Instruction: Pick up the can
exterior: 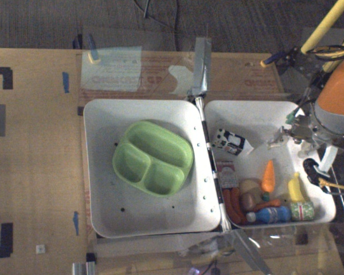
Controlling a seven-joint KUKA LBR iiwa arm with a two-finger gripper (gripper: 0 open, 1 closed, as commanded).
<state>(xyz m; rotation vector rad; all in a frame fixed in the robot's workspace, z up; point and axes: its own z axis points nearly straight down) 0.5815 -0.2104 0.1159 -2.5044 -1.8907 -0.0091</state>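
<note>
The can (302, 211), small with a green and white label, lies on its side in the front right corner of the right bin (258, 114). It touches a blue bottle (272, 215) on its left, and a yellow banana-like piece (296, 189) sits just behind it. My gripper (301, 133) hangs over the right bin's back right part, below the arm's orange band (338, 96). It is well behind the can and apart from it, and nothing shows in its grasp.
The right bin also holds an orange carrot (268, 176), a brown lump (250, 193), a red sausage (234, 206), a black and white box (229, 141) and a flat card (225, 173). A green divided plate (153, 158) lies in the left bin (103, 199).
</note>
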